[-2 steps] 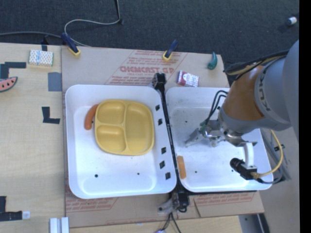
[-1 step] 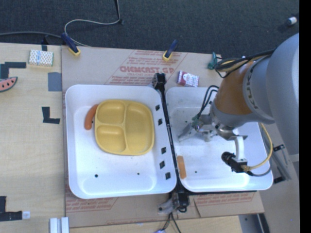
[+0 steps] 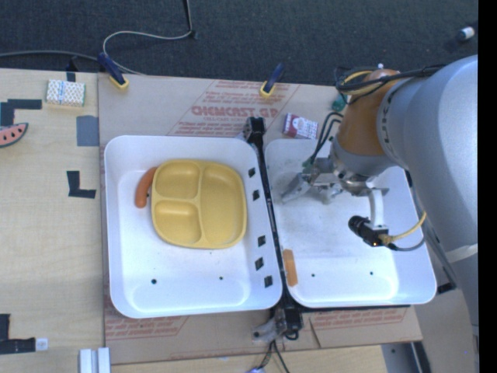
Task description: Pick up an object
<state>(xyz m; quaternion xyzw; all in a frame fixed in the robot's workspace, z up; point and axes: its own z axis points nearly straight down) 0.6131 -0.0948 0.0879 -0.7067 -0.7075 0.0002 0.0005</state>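
Note the fingers [image 3: 292, 190] low over the white floor of the right bin [image 3: 404, 286], standing apart as far as can be judged, with nothing between them. No grasp made yet, so treat the step in hand as the approach to a target.

Take as the likely target the small orange piece [image 3: 289, 267]: well apart from the fingers, toward the lower side of the view, lying against the bin wall next to the divider. Choose it because no other thing in the same bin lies close to the fingers.

Leave for another try the yellow plate [image 3: 199, 204] and the orange sausage [image 3: 142, 188] touching its far rim, both beyond the divider from the fingers, in the left bin [image 3: 124, 286]. Ignore also the small red packet [image 3: 299, 126] on the bench, just behind the fingers and outside both bins.

To do it well:
- Keep the fingers wide while travelling toward the piece.
- Turn the wrist so that the fingers close across the short side of the piece, not along its length.
- Expect trouble from the wall: probably little room for the finger on that side, so come down straight and slowly.
- Close only when the piece sits clearly between the fingers, then lift gently.
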